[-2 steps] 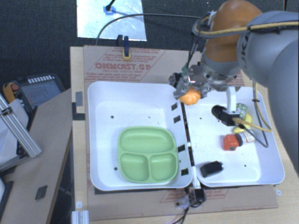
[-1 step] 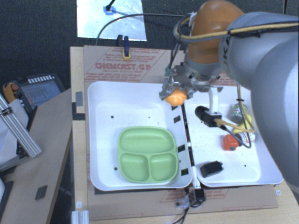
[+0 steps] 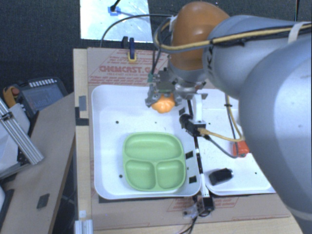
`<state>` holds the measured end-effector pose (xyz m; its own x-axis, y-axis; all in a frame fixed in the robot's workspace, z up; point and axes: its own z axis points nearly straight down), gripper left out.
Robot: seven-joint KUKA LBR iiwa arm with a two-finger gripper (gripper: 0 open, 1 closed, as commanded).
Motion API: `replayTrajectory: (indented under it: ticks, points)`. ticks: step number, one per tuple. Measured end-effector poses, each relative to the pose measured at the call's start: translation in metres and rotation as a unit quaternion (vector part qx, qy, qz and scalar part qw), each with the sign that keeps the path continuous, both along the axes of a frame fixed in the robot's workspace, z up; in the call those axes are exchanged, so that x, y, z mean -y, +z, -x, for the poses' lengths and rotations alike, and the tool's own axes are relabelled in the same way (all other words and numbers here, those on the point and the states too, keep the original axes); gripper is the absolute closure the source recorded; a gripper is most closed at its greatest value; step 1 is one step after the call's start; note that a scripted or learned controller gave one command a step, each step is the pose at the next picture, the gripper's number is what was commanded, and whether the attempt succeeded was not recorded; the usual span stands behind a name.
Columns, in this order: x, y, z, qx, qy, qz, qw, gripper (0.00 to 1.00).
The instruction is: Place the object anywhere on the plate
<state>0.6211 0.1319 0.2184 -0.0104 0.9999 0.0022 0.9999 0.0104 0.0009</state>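
Camera view, arm: the grey KUKA arm (image 3: 263,77) fills the right and upper part, its orange band (image 3: 195,28) above the wrist, reaching over the far end of the left bin.
Left bin: the white left bin (image 3: 105,130) holds the plate in its near half.
Right bin: the white right bin (image 3: 253,177) lies just beside the left bin, on the arm's side, mostly covered by the arm.
Plate: the green plate (image 3: 154,161), with three compartments, sits in the left bin, near its front wall.
Gripper: the gripper (image 3: 163,97) hangs beyond the plate's far edge, apart from it, fingers closed around the orange object.
Object: the orange object (image 3: 164,105) sits between the fingers, beyond the plate's far edge, not on the plate.
Black item: a small black item (image 3: 220,175) lies in the right bin, level with the plate's near edge.
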Motion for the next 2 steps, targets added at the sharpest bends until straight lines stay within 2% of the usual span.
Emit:
replayTrajectory:
  ticks: [1,2]
  points:
    - [-0.0637,0.0,0.0053,0.0,0.0,-0.0005,1.0,1.0]
    - [-0.0592,-0.0002,0.0046,0.0,-0.003,0.0005,1.0,0.0]
